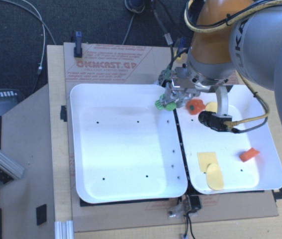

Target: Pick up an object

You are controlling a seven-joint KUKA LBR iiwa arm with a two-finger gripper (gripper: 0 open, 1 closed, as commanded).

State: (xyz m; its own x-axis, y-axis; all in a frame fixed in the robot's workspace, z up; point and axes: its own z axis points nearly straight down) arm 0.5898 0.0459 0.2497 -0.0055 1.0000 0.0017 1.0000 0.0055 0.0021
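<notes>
Item 1: gripper point(172, 98), metal, at the far end of the seam between both bins; I cannot tell if it is spread or closed.
Item 2: green piece point(164, 104), small, irregular, directly at the tool's tip; I cannot tell if it is gripped.
Item 3: red-orange rounded lump point(195, 106), just beside the tool, in the right bin point(233, 146).
Item 4: yellow flat square point(206, 160), touching a yellow oval point(215, 177); both well nearer me than the tool.
Item 5: orange block point(248, 155), well apart.
Item 6: left bin point(131, 148), smooth white plastic.
Item 7: cardboard sheet point(106, 59) beyond, with red print I find illegible.
</notes>
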